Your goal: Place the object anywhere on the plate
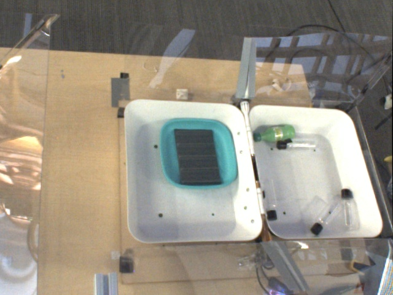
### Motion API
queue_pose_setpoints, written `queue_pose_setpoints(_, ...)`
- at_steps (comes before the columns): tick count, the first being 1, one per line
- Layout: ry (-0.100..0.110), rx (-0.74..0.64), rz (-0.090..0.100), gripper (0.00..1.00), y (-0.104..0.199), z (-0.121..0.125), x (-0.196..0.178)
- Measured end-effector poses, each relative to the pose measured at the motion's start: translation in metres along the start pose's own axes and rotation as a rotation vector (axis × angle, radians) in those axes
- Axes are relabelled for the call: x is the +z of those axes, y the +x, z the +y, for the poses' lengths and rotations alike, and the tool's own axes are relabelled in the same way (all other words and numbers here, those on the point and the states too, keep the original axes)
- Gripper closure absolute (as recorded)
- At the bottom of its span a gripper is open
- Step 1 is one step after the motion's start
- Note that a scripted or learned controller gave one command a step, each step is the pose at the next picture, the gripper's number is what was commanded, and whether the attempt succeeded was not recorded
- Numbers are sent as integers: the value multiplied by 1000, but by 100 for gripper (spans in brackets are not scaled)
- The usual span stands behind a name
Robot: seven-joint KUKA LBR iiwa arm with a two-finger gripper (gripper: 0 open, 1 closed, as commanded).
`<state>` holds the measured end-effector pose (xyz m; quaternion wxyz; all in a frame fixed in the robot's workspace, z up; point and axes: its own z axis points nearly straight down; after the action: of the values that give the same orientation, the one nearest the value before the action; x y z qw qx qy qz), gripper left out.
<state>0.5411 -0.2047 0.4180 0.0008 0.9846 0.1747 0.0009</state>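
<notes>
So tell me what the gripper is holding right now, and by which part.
It cannot be told from this view. The green bottle and clear vials lie loose in the right bin; the teal plate carries a dark pad.

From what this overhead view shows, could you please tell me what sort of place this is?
Most likely a robotics lab test bench, not a home or kitchen. Two shallow white bins, the left bin and right bin, sit on a wooden bench, with clear shielding panels and loose cables nearby.
</notes>
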Motion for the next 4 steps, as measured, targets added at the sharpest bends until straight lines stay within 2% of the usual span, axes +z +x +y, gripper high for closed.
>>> queue_pose_setpoints(1,0,137,-2,0,-1,0,-16)
queue_pose_setpoints(2,0,142,-2,0,39,14,-16)
queue_pose_setpoints(3,1,141,-1,0,50,18,-6)
queue_pose_setpoints(4,0,140,-1,0,69,24,-16)
